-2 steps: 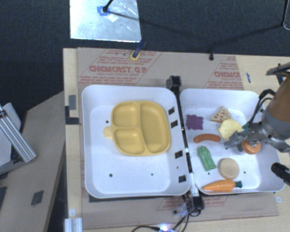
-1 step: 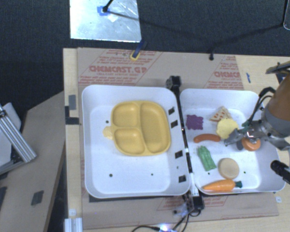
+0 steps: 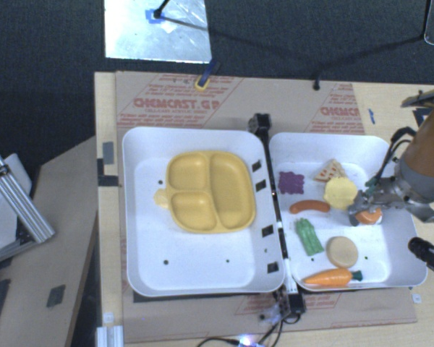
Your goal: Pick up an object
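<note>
The right bin (image 3: 401, 262) holds several toy foods: a purple grape bunch (image 3: 291, 183), a pizza slice (image 3: 330, 170), a yellow round piece (image 3: 340, 192), a sausage (image 3: 309, 207), a green vegetable (image 3: 309, 236), a tan cookie (image 3: 342, 251) and a carrot (image 3: 333, 277). My gripper (image 3: 367, 210) is low in this bin, right of the yellow piece, and sits over a small orange and white object (image 3: 371, 217). Whether that object lies between the fingers is unclear.
The left bin (image 3: 141, 262) contains a yellow divided tray (image 3: 206, 191). Black clips line the divider (image 3: 271, 194) between the bins. A shiny metal sheet (image 3: 158, 20) lies beyond the bench. The arm's body (image 3: 428, 166) covers the right bin's right edge.
</note>
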Tool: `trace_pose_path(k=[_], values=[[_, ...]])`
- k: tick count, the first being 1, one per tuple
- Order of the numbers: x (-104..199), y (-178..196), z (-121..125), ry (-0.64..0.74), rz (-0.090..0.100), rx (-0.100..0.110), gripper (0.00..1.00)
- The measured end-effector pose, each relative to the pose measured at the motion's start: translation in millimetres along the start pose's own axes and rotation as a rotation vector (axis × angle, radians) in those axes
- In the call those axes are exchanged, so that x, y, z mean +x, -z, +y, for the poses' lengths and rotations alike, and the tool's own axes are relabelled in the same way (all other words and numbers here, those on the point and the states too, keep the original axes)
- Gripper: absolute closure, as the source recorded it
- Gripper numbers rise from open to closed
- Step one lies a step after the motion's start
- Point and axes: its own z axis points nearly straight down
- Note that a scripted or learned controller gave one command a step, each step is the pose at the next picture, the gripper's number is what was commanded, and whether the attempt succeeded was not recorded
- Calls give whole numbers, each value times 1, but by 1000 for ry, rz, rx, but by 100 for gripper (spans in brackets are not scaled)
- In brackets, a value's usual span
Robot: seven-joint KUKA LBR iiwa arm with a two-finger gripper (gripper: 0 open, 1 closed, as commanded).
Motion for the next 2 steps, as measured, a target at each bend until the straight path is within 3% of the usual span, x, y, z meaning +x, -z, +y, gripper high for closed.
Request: trace_pose_path(k=[1,2], values=[[-10,58,0,0,8,16,100],[-11,79,2,0,8,17,100]])
